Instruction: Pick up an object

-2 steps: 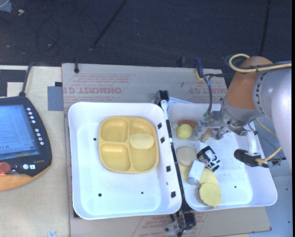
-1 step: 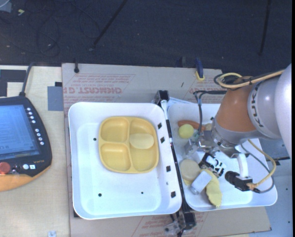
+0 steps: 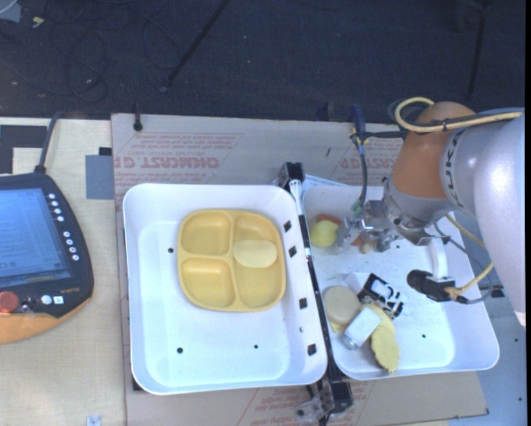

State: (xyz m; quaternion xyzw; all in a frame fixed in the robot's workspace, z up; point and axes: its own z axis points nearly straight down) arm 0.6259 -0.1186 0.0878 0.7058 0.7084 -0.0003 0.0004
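The grey arm's gripper [image 3: 370, 229] hangs in the right white bin [image 3: 479, 344], a small yellow ball [image 3: 324, 233] at its nine o'clock; whether its jaws are open, I cannot tell.

Right bin [image 3: 479, 349]: front-left crowded with objects [image 3: 365, 319]; bare floor front-right. Left bin [image 3: 159, 344]: yellow tray [image 3: 230, 260] fills centre.

Bins [image 3: 150, 327]: glossy white plastic. Yellow tray [image 3: 203, 278]: smooth matt plastic. Bench board [image 3: 186, 149]: matt brown cardboard, printed. Arm [image 3: 496, 185]: smooth grey metallic sheen, orange band [image 3: 421, 158] satin.
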